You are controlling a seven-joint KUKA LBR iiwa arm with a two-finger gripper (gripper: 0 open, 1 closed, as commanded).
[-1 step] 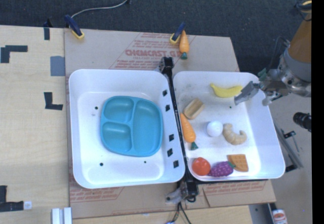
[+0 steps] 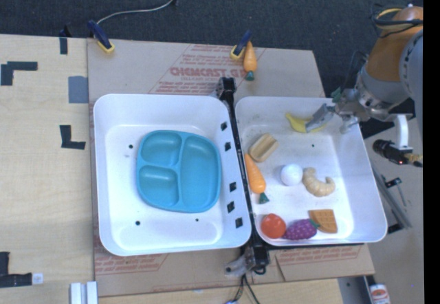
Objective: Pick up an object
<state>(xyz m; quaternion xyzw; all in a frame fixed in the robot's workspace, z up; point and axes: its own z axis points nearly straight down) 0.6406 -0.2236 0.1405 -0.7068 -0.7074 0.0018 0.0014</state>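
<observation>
Banana (image 2: 296, 122) lies in right bin (image 2: 357, 179), touching jaws (image 2: 317, 120).

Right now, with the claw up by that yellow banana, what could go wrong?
The small yellow toy banana lies close to the right white bin's far wall, so the gripper may knock the wall or nudge the banana aside. The banana is curved and could slip from a pinch.

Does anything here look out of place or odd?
One thing: a toy carrot lies on the cardboard behind the two bins, while another carrot and the rest of the toy food sit inside the right bin. Nothing looks spilled or broken.
</observation>
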